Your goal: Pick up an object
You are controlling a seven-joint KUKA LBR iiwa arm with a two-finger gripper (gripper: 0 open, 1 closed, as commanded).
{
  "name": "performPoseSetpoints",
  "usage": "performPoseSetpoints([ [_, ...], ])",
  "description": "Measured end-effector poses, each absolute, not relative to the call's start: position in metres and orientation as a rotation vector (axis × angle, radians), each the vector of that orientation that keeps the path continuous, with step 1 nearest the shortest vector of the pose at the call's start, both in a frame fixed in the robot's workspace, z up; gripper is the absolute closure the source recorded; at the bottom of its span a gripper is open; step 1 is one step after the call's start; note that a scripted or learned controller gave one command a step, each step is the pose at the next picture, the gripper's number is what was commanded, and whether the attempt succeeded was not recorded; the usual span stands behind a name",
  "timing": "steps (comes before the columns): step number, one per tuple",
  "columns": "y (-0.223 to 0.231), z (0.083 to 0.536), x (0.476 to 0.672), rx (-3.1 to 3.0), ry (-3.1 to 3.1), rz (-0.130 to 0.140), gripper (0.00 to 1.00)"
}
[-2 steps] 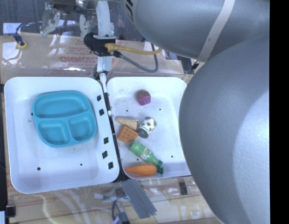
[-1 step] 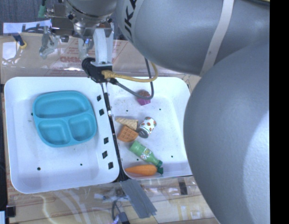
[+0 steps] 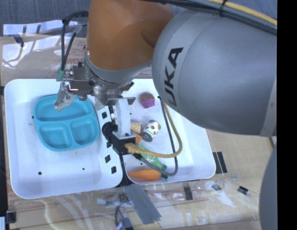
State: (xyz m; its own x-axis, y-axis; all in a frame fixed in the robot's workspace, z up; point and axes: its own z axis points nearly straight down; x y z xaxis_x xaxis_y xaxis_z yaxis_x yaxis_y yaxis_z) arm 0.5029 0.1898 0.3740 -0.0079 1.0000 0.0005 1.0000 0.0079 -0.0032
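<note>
My gripper hangs over the upper left compartment of a blue divided plate, which lies in the left white bin. Nothing shows between the gripper and the plate, and how close they are is unclear. In the right bin lie a small purple and pink cupcake-like toy, a patterned egg-shaped toy, a pale cone-shaped piece, a green stick-like item and an orange carrot. The arm covers the upper part of both bins.
The big grey and orange arm body fills the upper right. The ridge between the two bins runs down the middle. Wooden bench surface with tape and clear plastic surrounds the bins. Bare bin floor lies below the blue plate.
</note>
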Motion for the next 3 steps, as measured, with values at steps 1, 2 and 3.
performPoseSetpoints([
  [1,0.191,0.383,0.503,-2.204,-2.233,0.007,1.00],
  [2,0.112,0.444,0.540,-2.222,-2.223,-0.003,1.00],
  [3,0.220,0.441,0.497,-2.203,-2.235,0.005,1.00],
])
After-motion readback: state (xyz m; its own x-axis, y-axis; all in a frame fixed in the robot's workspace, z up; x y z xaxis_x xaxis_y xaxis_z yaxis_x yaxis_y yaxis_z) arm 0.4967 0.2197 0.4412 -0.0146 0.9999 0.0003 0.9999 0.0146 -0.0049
